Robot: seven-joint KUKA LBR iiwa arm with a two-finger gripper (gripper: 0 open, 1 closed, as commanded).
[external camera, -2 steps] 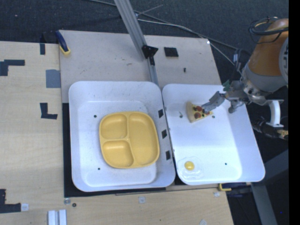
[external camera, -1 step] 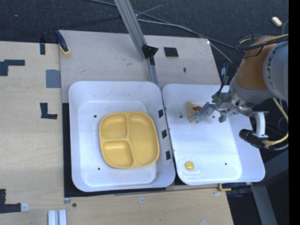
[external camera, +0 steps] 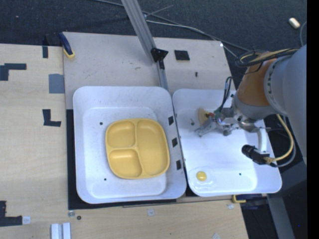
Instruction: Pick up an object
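Note:
In the right bin (external camera: 249,180) a small round yellow object (external camera: 201,176) lies near the front left corner. A small beige object (external camera: 203,115) sits near the bin's back left, just above my gripper (external camera: 202,130). The gripper is low over the bin's left half, reaching in from the right, with the arm's orange band (external camera: 252,86) behind it. The beige object lies close beside the gripper tip; I cannot tell whether they touch.
The left bin (external camera: 89,133) holds a yellow divided plate (external camera: 137,148) in its middle. A slanted metal pole (external camera: 142,26) rises behind the bins. Black and yellow cables (external camera: 279,153) hang off the wrist over the right bin's right edge.

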